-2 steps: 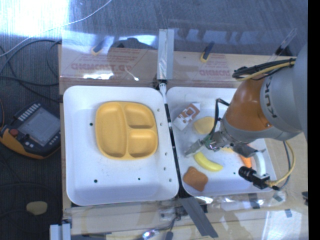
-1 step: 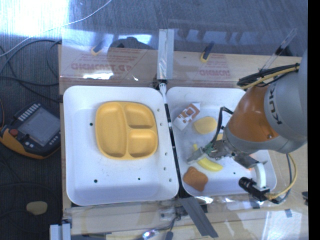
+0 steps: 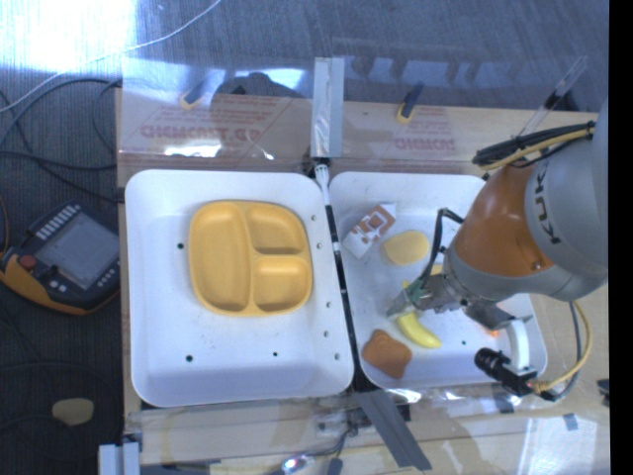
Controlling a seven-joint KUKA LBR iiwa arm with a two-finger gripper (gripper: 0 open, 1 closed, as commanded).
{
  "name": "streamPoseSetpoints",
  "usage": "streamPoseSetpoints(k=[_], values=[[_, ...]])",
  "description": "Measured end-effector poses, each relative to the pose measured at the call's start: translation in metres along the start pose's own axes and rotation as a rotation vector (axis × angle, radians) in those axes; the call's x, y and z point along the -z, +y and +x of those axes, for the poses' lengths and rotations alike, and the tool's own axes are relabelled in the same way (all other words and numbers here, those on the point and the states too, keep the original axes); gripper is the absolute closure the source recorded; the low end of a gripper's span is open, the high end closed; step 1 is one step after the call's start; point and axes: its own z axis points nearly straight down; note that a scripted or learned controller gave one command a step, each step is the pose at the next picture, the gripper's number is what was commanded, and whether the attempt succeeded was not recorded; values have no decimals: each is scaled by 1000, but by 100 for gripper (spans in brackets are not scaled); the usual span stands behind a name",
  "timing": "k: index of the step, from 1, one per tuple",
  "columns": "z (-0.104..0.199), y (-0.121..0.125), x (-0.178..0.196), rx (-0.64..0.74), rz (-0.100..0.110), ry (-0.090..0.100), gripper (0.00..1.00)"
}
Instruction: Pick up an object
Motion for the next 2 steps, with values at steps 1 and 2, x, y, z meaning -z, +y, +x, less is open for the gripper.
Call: streamPoseSetpoints(k=[1,2], values=[[1,-7,-8,-83,-1,3,100],[82,59,82,-75,18,2,100]])
